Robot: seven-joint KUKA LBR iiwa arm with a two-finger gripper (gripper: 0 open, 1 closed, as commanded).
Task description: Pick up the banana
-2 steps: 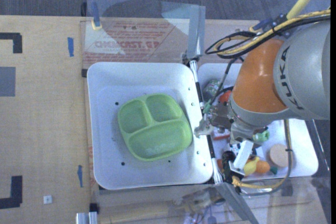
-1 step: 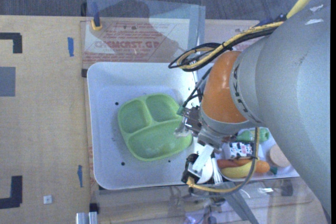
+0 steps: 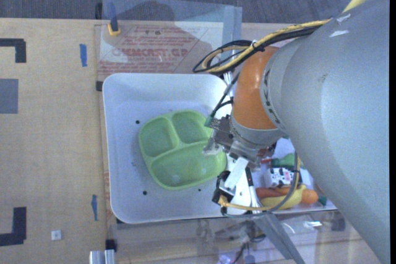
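The gripper (image 3: 217,140) hangs at the right rim of the green plate (image 3: 176,151), low over the point where the plate's edge meets the floor of the white bin (image 3: 124,133) it lies in. The wrist hides the gripper's end from above, so I cannot tell whether it is apart or together, and nothing can be seen held in it. The arm (image 3: 334,102) reaches in over the plate's right side and covers most of what lies there.

The banana (image 3: 292,198) is further right of the plate and a little lower, well apart from it and past the wrist. It lies flat in a huddle of small items, with a carrot (image 3: 272,193) just beside it on the plate side. Part of the banana is hidden by the arm.

Judging from this, the task is in its approach step and the pick is not yet made: the gripper is over the plate's bin, not over the fruit. The next move calls for a shift away from the plate to the right, until the gripper is above the banana's middle. It should then turn across the banana's width and come straight down, clear of the carrot.
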